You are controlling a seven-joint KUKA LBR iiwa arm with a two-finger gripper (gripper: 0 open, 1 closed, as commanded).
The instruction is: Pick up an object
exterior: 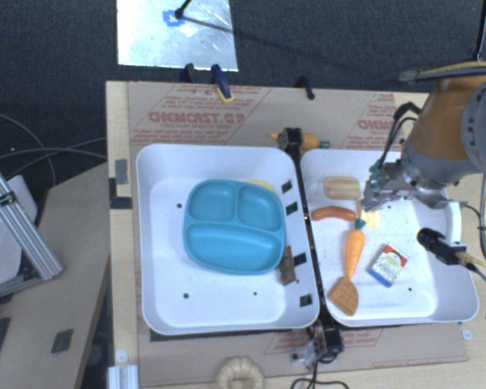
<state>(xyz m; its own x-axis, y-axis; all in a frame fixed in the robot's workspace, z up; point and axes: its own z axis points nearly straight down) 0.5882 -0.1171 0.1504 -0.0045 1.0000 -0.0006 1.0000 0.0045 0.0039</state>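
Currently at the approach step: claw point(373, 203) is low in the right bin point(449, 298), finger state not readable, above a yellow piece point(372, 220) beside the sausage point(334, 214) and bread roll point(342, 188); next move needs a centred descent and close.

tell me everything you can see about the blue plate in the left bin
The blue plate is a light blue divided dish, plastic by its look, with rounded corners. Raised ridges split it into three compartments: two smaller ones at the far side and one wide one nearer the camera. It lies flat and right side up on the floor of the left bin, roughly in the middle. Something pale yellow peeks out at its far right edge, and a small brown thing sits by its near right corner; whether either touches it is unclear.
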